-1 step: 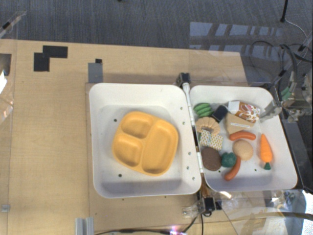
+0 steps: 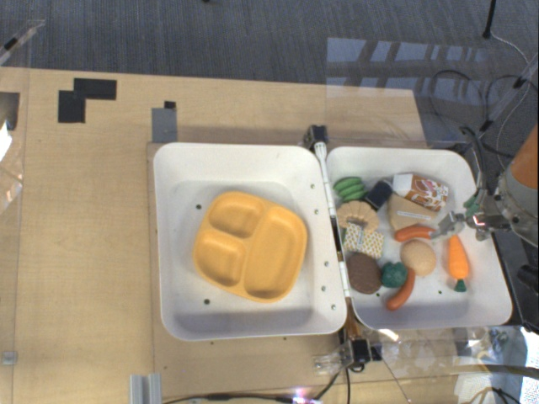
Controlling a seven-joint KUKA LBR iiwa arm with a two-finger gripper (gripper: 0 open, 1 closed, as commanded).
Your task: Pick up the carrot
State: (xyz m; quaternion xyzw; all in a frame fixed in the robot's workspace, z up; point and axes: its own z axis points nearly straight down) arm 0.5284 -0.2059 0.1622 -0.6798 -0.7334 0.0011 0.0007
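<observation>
One carrot [image 2: 457, 260] lies at the right bin's [image 2: 493, 310] right side, just below the gripper [image 2: 459, 222], whose finger state cannot be told. One yellow tray [image 2: 250, 245] sits in the left bin [image 2: 173, 225]; no writing is readable.

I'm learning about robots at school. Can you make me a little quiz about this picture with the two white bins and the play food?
1. True or false: the carrot lies in the same bin as the yellow plate.
2. Which is nearest the carrot? A) the green pea pod B) the beige egg shape C) the yellow plate
3. Fill in: the end effector reaches in from the picture's ____ side.

Key: 1 false, the carrot is in the right bin. 2 B. 3 right.
</observation>
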